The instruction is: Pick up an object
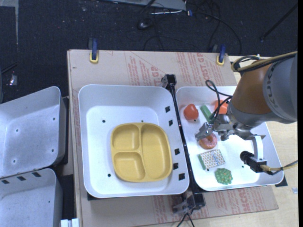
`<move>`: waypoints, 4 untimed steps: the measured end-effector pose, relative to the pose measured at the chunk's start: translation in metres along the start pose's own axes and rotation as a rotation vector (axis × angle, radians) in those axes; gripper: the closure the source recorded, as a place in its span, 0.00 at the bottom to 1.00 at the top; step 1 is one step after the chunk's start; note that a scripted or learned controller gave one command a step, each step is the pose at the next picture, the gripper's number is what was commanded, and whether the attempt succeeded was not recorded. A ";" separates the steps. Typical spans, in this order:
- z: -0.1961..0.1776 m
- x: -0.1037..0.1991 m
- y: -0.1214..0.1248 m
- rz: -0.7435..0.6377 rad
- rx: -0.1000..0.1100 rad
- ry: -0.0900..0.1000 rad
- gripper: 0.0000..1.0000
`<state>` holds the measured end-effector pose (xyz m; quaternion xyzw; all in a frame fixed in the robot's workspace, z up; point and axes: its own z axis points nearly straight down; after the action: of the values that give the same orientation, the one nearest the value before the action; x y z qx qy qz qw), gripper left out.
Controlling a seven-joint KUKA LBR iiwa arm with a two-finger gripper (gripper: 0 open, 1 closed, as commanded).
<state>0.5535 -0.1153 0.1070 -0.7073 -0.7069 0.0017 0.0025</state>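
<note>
"Green bumpy ball (223, 176), right at the front of the right bin (272, 145). See it?"

"Yes. What is the little square just behind it?"

"A flat square card (211, 159) with tiny dots on it. It lies near the ball but they do not touch."

"And the big yellow thing in the other bin?"

"That is a yellow plate (141, 151) with three parts. It sits in the middle of the left bin (90, 126)."

"Where is the robot's gripper (207, 132)?"

"It is low over the right bin, just behind the card. A round red-orange thing (208, 141) is right under it, on the bin floor. I cannot tell if the jaws are spread or pressed together, or if they touch it."

"What is behind that?"

"A red ball (191, 111), then a green stick (205, 112) beside it, then an orange bit (220, 107) partly hidden by the arm (258, 96). The arm is grey and orange and comes in from the right."

"And at the very back?"

"Two yellow clamps (94, 56) grip the far edge of the brown board (137, 67). Past them the floor is dark, with black wires (156, 18) on it."
</note>
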 end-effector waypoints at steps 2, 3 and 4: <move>0.005 0.000 0.000 0.002 -0.006 -0.001 1.00; -0.057 0.007 0.003 -0.004 -0.012 -0.002 1.00; -0.102 0.007 0.004 -0.004 -0.011 -0.002 1.00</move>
<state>0.5583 -0.1089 0.2087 -0.7060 -0.7082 -0.0013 -0.0021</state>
